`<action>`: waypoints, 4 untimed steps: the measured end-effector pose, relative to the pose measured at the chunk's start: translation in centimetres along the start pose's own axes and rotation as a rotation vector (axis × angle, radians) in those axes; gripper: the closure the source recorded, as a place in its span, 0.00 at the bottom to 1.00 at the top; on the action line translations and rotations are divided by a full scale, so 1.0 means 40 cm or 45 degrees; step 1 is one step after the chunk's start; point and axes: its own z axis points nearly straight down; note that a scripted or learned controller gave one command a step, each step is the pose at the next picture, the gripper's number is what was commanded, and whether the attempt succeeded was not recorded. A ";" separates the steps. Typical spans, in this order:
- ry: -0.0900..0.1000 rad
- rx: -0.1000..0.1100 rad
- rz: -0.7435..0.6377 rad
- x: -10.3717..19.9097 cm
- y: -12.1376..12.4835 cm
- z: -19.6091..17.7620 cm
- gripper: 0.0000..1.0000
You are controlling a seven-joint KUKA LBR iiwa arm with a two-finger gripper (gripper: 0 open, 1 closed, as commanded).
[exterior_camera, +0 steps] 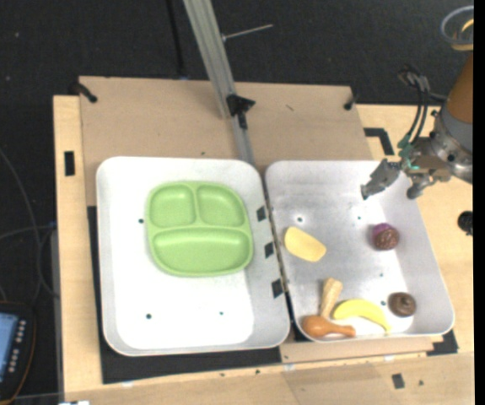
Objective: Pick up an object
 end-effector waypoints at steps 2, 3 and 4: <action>0.000 0.007 -0.002 0.017 0.015 0.137 0.00; 0.000 0.006 -0.001 0.025 0.030 0.250 0.00; 0.000 0.009 0.004 0.011 0.015 0.404 0.00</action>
